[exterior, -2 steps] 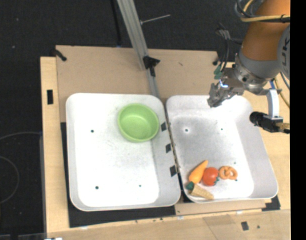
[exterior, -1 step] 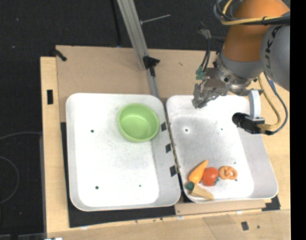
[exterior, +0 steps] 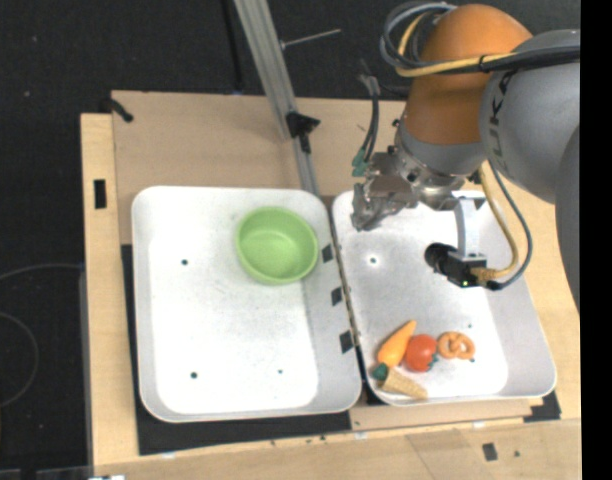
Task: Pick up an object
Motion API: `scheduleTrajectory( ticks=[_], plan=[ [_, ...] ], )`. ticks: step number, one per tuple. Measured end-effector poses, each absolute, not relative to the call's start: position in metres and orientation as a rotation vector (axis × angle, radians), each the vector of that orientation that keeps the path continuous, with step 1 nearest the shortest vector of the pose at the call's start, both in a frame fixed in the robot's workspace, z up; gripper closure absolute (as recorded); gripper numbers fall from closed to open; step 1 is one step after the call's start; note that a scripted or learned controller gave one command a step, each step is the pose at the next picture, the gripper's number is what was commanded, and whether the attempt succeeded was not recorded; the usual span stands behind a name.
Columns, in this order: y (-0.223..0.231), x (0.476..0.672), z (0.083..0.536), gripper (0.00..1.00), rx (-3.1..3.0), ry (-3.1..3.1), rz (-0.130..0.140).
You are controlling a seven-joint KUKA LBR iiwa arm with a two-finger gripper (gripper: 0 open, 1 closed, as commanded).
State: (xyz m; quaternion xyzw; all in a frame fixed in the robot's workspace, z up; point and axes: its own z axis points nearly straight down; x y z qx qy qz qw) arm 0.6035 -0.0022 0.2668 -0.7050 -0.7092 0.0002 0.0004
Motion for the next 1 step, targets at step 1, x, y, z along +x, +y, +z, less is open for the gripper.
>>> scheduleTrajectory(
  ticks=[1],
  plan=[
    [0.0580,0.5953,0.2551,1.00,-2.212,-2.229,0.000]
  ],
)
